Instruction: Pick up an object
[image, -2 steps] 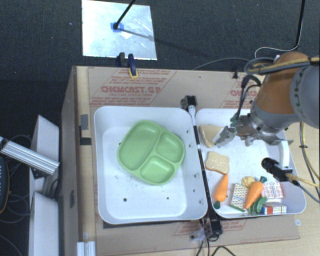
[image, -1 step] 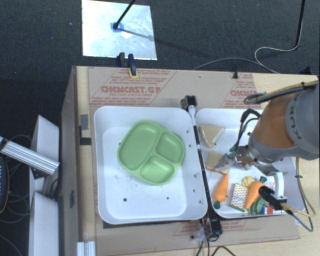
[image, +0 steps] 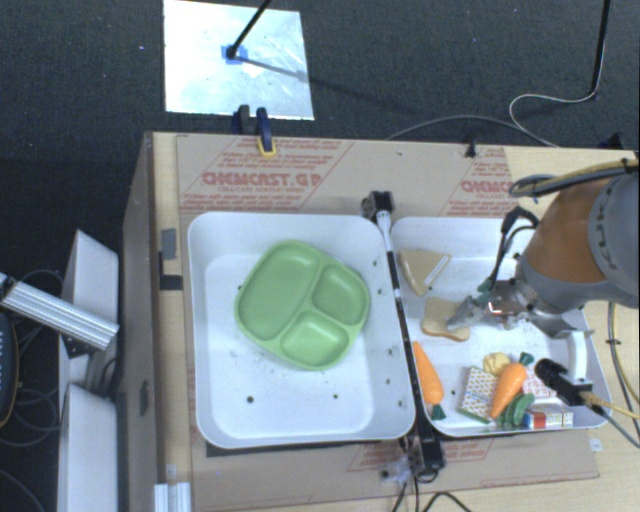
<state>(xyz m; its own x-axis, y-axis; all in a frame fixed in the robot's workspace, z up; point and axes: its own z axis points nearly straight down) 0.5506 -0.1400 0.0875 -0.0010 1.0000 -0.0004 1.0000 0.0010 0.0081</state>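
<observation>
Nearest the camera, along the front wall of the right bin, lies a cluster of toy food: a flat red-and-white packet, a checkered carton, and an orange carrot with green leaves resting across the carton's right side. Just left of them a second, plainer carrot lies against the divider between the bins. A small yellow piece sits just above the leafy carrot.

Further back in the same bin, a tan bread slice lies flat, and a pale wedge-shaped slice rests near the back left corner. The gripper hangs low over the right edge of the tan bread slice, its metal fingers pointing left toward it; whether they are spread or closed cannot be made out, and nothing is seen between them. The grey arm with its orange band comes in from the right.

Left bin holds a green divided plate with three compartments, sitting roughly in the middle. Both bins rest on the desk.
</observation>
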